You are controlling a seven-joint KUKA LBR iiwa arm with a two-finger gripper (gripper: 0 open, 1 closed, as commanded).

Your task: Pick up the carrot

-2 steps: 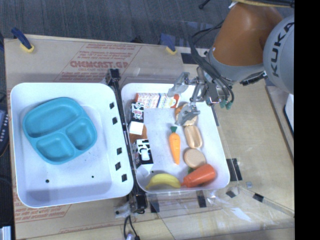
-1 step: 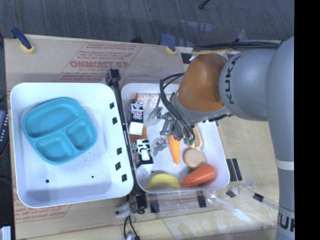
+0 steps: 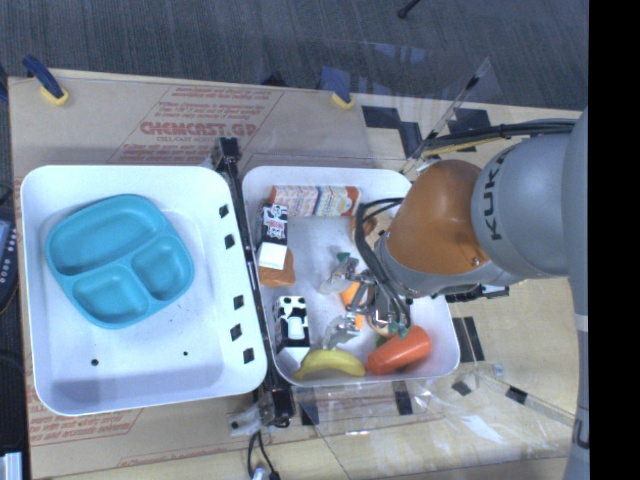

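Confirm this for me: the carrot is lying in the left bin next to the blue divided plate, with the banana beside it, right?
Not quite. The camera view shows the carrot in the right bin, at its near edge, not in the left bin with the blue divided plate. The banana does lie beside it, just to its left in the picture.

My wrist band (image 3: 435, 230) is glossy orange, the casing beside it smooth matt grey. Both bins (image 3: 60, 388) are smooth white plastic; the blue divided plate (image 3: 118, 258) looks like satin plastic. The carrot (image 3: 400, 349) and banana (image 3: 331, 364) shine like moulded plastic, though the blur leaves me unsure. The tabletop (image 3: 150, 118) is matt brown cardboard with red print.
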